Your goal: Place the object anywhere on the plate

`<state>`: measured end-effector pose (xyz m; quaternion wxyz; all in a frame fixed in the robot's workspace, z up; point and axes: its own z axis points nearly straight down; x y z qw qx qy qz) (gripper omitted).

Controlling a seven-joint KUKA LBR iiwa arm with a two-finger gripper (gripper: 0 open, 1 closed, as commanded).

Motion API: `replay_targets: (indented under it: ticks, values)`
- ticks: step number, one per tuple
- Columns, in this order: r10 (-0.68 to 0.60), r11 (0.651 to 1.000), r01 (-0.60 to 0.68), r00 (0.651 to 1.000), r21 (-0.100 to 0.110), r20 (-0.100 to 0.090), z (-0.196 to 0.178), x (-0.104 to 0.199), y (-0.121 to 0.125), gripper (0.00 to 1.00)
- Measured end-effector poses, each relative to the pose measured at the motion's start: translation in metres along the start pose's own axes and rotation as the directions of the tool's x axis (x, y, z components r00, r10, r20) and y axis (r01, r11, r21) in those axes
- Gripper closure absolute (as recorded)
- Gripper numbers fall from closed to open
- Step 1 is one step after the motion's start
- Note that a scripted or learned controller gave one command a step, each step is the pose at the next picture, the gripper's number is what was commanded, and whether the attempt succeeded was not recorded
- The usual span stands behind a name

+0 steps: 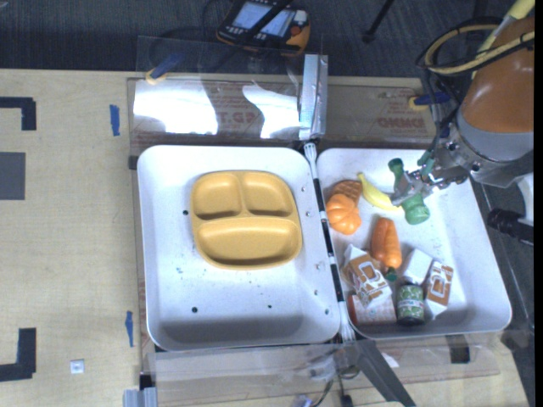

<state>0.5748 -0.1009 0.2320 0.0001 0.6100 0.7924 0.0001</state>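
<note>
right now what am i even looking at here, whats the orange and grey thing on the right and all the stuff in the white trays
You are looking down, at a slant, from one fixed camera above a bench. The grey and orange shape on the right is a robot arm. At its end is a small two-finger gripper, poised over the right bin.

That bin holds toy food: a banana, a small pumpkin, a carrot, a green bottle-like item right by the gripper, a little can and a few small cartons.

The left bin holds a yellow plate with three sections. The job is to put an object on that plate. I cannot tell from here whether the gripper is grasping anything.
</note>
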Motion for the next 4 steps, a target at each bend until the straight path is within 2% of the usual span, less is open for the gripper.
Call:
replay_targets:
  ticks: [1,2,3,4]
  values:
    - [-0.006,1.0,0.006,1.0,-0.003,0.001,-0.006,0.078,0.046,1.0]
    - [-0.003,1.0,0.003,1.0,0.0,0.0,0.047,0.123,0.089,1.0]
    - [0.014,1.0,-0.014,1.0,-0.002,0.001,0.047,0.158,0.132,1.0]
    - [0.014,1.0,-0.014,1.0,-0.003,0.001,0.047,0.158,0.132,0.0]
